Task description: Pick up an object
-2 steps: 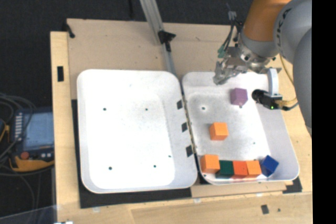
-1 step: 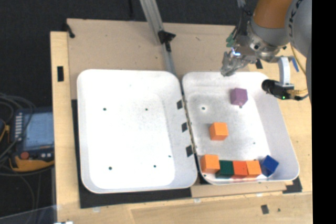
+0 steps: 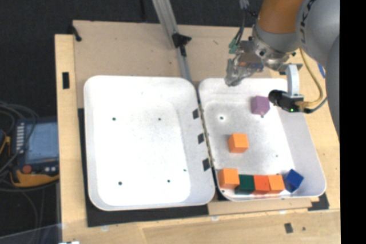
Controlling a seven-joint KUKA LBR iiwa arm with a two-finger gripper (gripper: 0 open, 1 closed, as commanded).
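My gripper point(image 3: 233, 78) hangs over the far left corner of the right bin point(image 3: 303, 140), fingers pointing down, with nothing visible between them. A purple block point(image 3: 260, 105) lies a short way to its right and nearer the camera. An orange cube point(image 3: 238, 142) sits near the bin's middle. Along the near wall runs a row of blocks: orange point(image 3: 229, 178), green point(image 3: 246, 183), orange point(image 3: 262, 183), orange point(image 3: 276, 182) and blue point(image 3: 293, 179).
The left bin point(image 3: 137, 140) lies beside the right one. A slanted metal post point(image 3: 163, 8) rises from behind the bins' shared edge. A black cable fitting point(image 3: 284, 99) hangs from the wrist over the right bin's far side.
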